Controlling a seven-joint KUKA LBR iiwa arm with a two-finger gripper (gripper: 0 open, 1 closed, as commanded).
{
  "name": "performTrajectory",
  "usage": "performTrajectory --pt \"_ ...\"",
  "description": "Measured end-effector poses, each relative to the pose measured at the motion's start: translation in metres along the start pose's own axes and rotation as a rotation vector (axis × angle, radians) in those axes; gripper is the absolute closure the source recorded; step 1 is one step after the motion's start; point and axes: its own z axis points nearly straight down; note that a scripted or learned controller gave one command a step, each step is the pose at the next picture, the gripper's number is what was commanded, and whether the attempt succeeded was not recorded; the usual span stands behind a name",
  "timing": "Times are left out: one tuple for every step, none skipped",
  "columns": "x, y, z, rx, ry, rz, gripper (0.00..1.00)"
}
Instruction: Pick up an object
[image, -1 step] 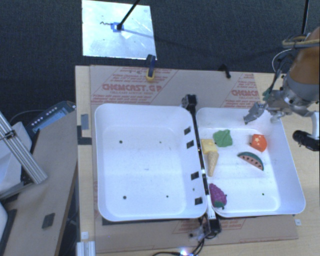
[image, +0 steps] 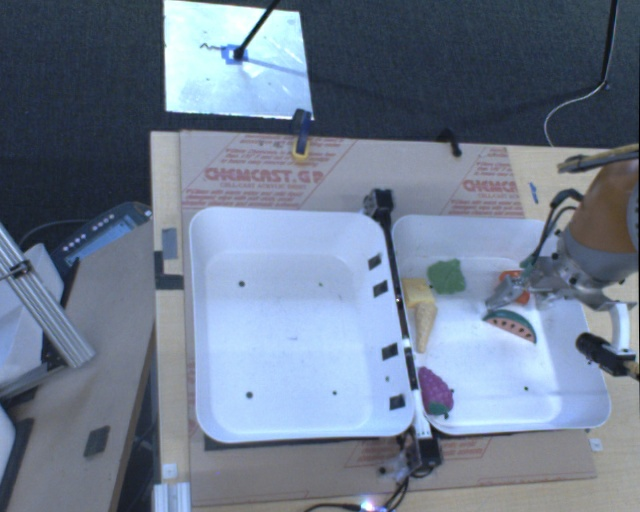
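My gripper (image: 508, 291) hangs low in the right bin (image: 560, 412), near its three o'clock side, right over the upper edge of the watermelon slice (image: 512, 326); from this slanted view I cannot tell what state it is in, and nothing shows that I have hold of anything. The slice is the nearest candidate: it lies flat on the bin floor just at my six o'clock, with something small and red-orange (image: 512, 275) by my tip at twelve that I cannot identify. I judge the slice to be a light, rigid plastic toy, smooth and likely slippery, thin when lying flat, so I would pinch it across its narrow width near the middle of the rind rather than at a pointed end. Off at nine o'clock sit the green lump (image: 446, 275) and the ice-cream cone (image: 423, 318) against the dividing wall, and the purple grape bunch (image: 435, 389) rests at the bin's seven o'clock corner. The grapes look bumpy and easier to grip. The left bin (image: 215, 330) lies well apart.
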Motion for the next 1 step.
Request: performTrajectory --pt "0.0018 0.0058 -0.0178 -0.015 -0.003 -0.006 1.0"
